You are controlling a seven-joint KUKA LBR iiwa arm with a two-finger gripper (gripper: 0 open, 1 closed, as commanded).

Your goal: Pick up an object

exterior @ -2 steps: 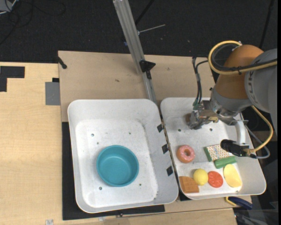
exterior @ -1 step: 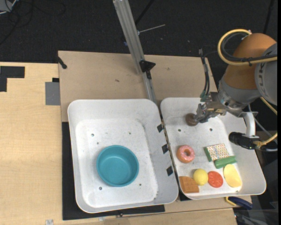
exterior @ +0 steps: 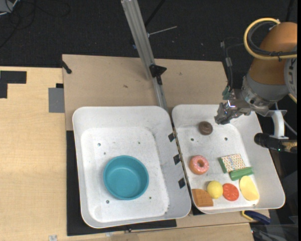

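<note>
My gripper (exterior: pixel 222 117) hangs over the far part of the right bin (exterior: pixel 263 134), just right of a small brown round object (exterior: pixel 205 128). Nothing shows between its fingers. Nearer the front of that bin lie a pink donut (exterior: pixel 199 164), a patterned block (exterior: pixel 232 161), a green stick (exterior: pixel 241 173), a yellow ball (exterior: pixel 214 189), a red round piece (exterior: pixel 231 192), a yellow oval piece (exterior: pixel 249 188) and an orange-brown wedge (exterior: pixel 202 198). A teal bowl (exterior: pixel 125 177) sits in the left bin (exterior: pixel 90 124).
A slanted metal rail (exterior: pixel 143 44) runs from the top down to the gap between the bins. Black clips (exterior: pixel 174 149) mark the seam between the two bins. The arm's orange band (exterior: pixel 273 44) and cables stand at the right.
</note>
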